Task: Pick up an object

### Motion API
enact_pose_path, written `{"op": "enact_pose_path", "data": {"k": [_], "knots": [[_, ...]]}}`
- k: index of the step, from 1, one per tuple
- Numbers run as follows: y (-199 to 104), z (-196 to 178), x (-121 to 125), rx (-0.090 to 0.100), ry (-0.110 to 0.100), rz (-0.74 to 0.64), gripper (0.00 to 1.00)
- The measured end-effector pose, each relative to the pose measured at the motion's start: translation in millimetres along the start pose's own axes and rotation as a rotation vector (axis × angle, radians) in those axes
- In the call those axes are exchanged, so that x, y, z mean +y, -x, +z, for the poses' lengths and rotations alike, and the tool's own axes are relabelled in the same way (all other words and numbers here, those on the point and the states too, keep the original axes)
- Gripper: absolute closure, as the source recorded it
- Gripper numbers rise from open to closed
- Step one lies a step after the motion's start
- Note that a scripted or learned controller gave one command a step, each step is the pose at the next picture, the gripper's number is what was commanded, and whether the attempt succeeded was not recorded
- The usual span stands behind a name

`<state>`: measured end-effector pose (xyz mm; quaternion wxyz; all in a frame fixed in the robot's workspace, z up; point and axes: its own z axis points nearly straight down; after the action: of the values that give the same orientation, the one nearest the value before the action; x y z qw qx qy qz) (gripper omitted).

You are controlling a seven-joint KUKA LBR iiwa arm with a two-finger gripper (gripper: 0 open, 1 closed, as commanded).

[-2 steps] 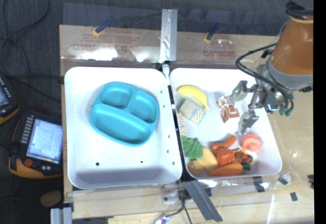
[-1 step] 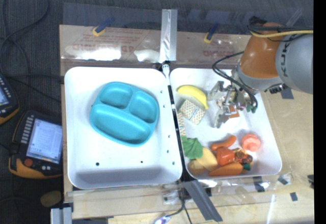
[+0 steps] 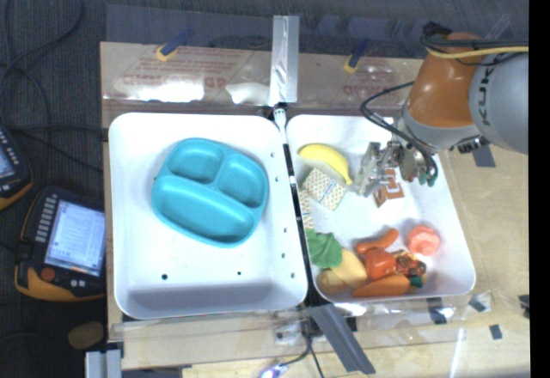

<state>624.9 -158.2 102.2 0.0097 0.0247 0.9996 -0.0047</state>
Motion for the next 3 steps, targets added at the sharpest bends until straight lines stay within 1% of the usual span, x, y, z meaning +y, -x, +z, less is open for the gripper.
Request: {"op": "enact_pose_path", "data": {"k": [1,2,3], "knots": [[-26,-186,-1,0.015,0.007,0.111,1.0],[9,-136,10,0.018,0.007,0.128,1.0],[-19,-79,-59,0.018,0.007,-0.002,1.0]]}}
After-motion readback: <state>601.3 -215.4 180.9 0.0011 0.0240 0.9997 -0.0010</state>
